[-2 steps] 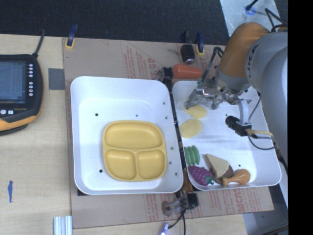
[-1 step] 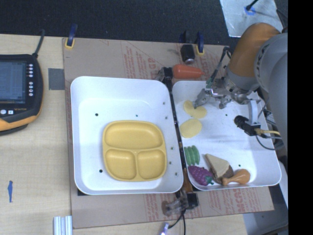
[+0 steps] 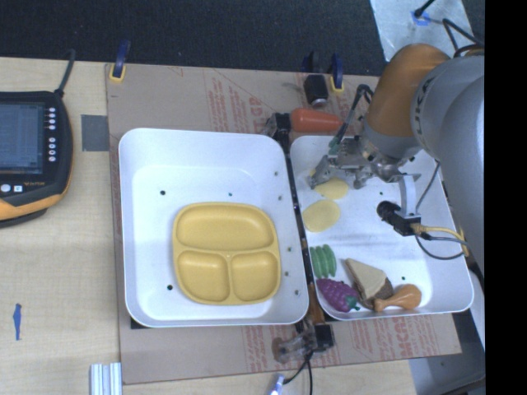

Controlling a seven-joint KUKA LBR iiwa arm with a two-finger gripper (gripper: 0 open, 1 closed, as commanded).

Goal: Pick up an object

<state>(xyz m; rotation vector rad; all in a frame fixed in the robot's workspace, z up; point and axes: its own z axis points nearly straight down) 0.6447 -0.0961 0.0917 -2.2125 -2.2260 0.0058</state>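
- The gripper (image 3: 339, 174) hangs low over the far end of the right bin (image 3: 436, 245), reaching in from the right under the grey arm (image 3: 453, 130) with its orange band.
- Right under it lies a pale yellow disc (image 3: 333, 189), flat on the bin floor; a second, larger yellow disc (image 3: 321, 215) sits just nearer.
- Whether the fingers are apart or together I cannot tell from here; the metal parts blur into each other, and nothing shows between them.
- The small disc looks like light, stiff toy food. Being so flat, it would likely need taking by its opposite edges, and I'd guess it slips easily.
- At the near end of that bin lie a green pod piece (image 3: 322, 259), purple grapes (image 3: 338, 293), a brown wedge (image 3: 368, 277) and an orange-brown piece (image 3: 398, 298), well apart from the gripper.
- The left bin (image 3: 148, 163) holds a yellow divided tray (image 3: 226, 252).
- A pendant (image 3: 29, 151) rests on the desk (image 3: 49, 278).
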